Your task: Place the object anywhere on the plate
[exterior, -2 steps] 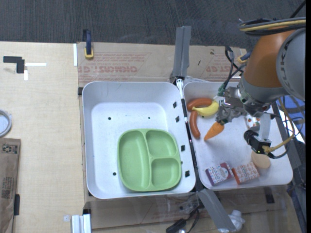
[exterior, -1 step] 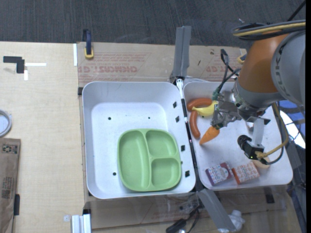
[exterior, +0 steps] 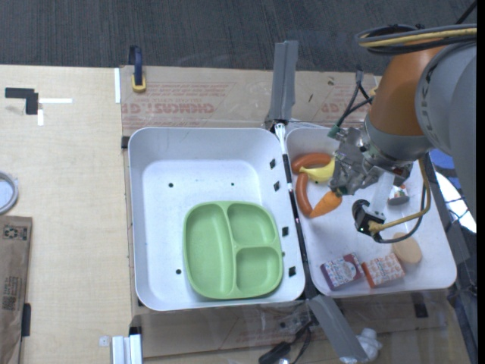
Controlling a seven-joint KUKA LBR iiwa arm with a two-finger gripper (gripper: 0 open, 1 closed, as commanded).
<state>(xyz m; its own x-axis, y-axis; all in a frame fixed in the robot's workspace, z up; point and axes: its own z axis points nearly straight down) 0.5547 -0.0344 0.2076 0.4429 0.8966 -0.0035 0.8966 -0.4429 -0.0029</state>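
Pick step judged in hand: gripper point(exterior: 345, 182) is lowered over the carrot point(exterior: 326, 202), just right of the bin divider point(exterior: 290, 196). Grip state cannot be told. Green plate point(exterior: 232, 249) lies left of the divider; a lift and leftward carry would be needed next.

Green three-part plate point(exterior: 233, 249) lies flat — left bin's point(exterior: 151, 203) near side.

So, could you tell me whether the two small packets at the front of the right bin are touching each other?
Apart. The camera view shows a strip of white bin floor between the purple packet and the red packet.
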